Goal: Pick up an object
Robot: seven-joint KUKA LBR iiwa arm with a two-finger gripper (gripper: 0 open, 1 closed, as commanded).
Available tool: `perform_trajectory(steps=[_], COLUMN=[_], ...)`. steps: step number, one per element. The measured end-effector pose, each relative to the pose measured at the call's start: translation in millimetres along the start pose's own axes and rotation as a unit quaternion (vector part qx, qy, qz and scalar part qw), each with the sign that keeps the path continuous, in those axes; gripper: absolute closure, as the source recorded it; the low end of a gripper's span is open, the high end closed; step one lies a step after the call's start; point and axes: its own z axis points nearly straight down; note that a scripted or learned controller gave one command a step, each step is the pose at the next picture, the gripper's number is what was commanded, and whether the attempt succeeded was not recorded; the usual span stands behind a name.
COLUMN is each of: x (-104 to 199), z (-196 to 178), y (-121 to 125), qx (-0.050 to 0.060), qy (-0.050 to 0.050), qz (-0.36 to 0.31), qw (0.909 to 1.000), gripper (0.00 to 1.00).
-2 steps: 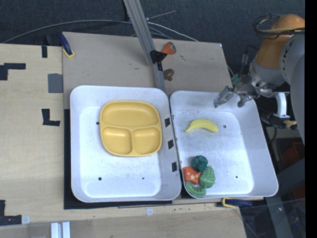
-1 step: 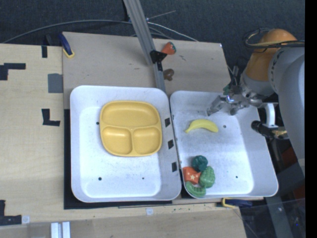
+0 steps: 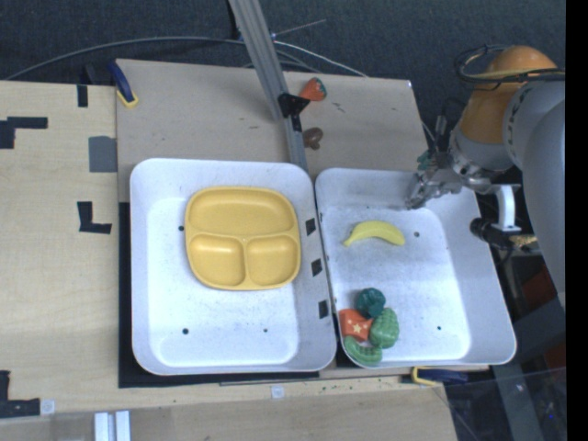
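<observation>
From where I stand, the biggest thing on the bench is the left bin, and most of its upper floor is taken by a yellow divided plate lying flat. Beside it, touching along the middle seam, sits the right bin, and this is where the arm reaches in from the right, its orange band above the wrist.

The gripper hangs over the far edge of the right bin, close to the back wall. I cannot tell how wide it stands; it is small and blurred at this slant, and nothing shows between its tips.

The likeliest target, to my eye, is the banana, lying on its side on the bin floor, near the gripper but apart from it, towards the seam. In the near left corner of the same bin huddle a few small toys, green and orange-red, touching one another and pressed against the wall.

To do this step well, I would say the gripper needs to shift over the banana's middle, turn so it closes across the narrow width and not along the curve, then come straight down. The banana lies in open floor, so it is an easier pick than the cornered cluster, where the wall could block a finger.
</observation>
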Motion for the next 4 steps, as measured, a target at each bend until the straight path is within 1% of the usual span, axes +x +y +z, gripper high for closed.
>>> perform_trajectory(steps=[1,2,3,4], x=[8,6,7,8], z=[-60,-124,-168,-189], y=[-2,-3,-3,-2], qx=[-0.003,-0.003,-0.003,-0.002], qy=[0.001,0.001,0.001,0.001], qz=[0.001,0.002,0.001,0.002], qw=[1.0,1.0,1.0,1.0], gripper=[1.0,1.0,1.0,1.0])
